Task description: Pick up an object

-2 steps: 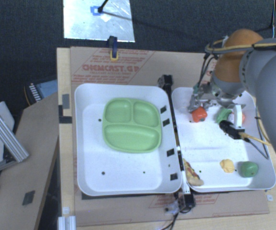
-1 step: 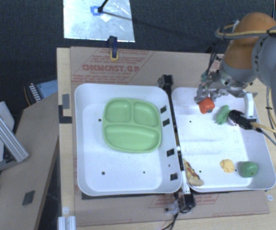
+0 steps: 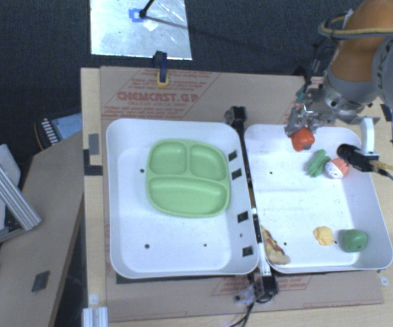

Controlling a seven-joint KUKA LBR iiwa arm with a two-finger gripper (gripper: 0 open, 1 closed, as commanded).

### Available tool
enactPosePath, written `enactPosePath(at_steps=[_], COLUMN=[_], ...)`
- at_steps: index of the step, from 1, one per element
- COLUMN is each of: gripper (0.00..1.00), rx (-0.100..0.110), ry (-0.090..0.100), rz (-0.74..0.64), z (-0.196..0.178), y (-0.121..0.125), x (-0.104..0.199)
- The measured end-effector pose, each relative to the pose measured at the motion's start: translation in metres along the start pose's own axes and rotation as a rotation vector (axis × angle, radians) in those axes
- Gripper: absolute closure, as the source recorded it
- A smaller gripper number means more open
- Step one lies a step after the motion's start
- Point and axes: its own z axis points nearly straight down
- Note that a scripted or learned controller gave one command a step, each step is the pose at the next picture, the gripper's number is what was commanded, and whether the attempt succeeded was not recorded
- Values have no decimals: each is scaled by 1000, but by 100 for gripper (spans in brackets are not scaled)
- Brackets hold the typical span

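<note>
At the upper right of the frame, the grey two-finger gripper (image 3: 302,129) hangs over the top edge of the right shallow white bin (image 3: 298,251), its jaws narrowed around a small orange-red rounded object (image 3: 303,139) seen between the fingertips. Just right lie a green leafy piece (image 3: 317,163) and a pink-and-white piece (image 3: 336,169). The left bin (image 3: 124,251) holds a green divided plastic plate (image 3: 186,177).

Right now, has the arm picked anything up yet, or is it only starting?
It seems mid-pick. The gripper sits at the right bin's far edge, directly over an orange-red object. Whether it is gripped, I cannot tell. Lifting it remains. Other pieces lie untouched; the green tray sits in the left bin.
</note>
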Motion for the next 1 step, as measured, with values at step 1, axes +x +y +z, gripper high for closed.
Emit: enactPosePath(at_steps=[1], gripper=[100], rx=[4], ry=[3], rz=[-6], z=[-3], y=[-4], x=[55])
